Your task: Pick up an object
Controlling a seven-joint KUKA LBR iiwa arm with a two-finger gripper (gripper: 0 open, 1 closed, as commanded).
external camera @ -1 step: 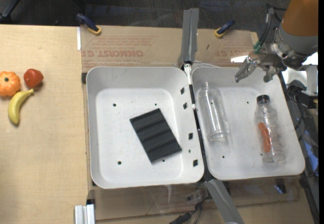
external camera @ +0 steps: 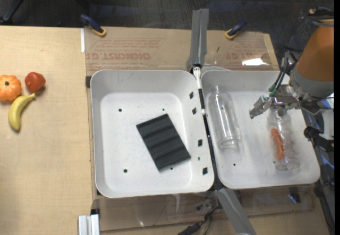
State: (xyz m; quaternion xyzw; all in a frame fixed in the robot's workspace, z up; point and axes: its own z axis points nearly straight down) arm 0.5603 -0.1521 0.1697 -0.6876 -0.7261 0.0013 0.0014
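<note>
Hanging over the right bin (external camera: 313,175), near its upper right part: tool (external camera: 272,104), on grey arm (external camera: 317,58) entering from right of view. Metal parts spread to left and right at the wrist; whether open or closed, cannot tell from this slant.

Directly beneath and just toward the viewer from tool: clear bottle with orange insert (external camera: 280,143). Lies flat on bin floor, long axis running roughly up-and-down the view, slightly tilted, top end under the tool, far end pointing at the bin's near wall. Top end overlapped by tool in view; contact or gap not resolvable. Nothing seen between tool parts, so not counted as held.

Left of tool, same bin: second clear bottle (external camera: 224,120), plain, also flat, long axis near parallel to the first, lying beside the divider wall. Well apart from tool compared with the first.

Left bin (external camera: 101,138): black ribbed block (external camera: 163,142), flat, set diagonally, far from tool across the divider.

Surface, left of bins: tomato (external camera: 34,82), orange fruit (external camera: 9,88), banana (external camera: 18,111); outside bins, unlikely targets.

Judgement: nearest candidate is orange-insert bottle; a grasp would likely call for closing across its short width, i.e. left-right in view, with descent near straight down.
</note>
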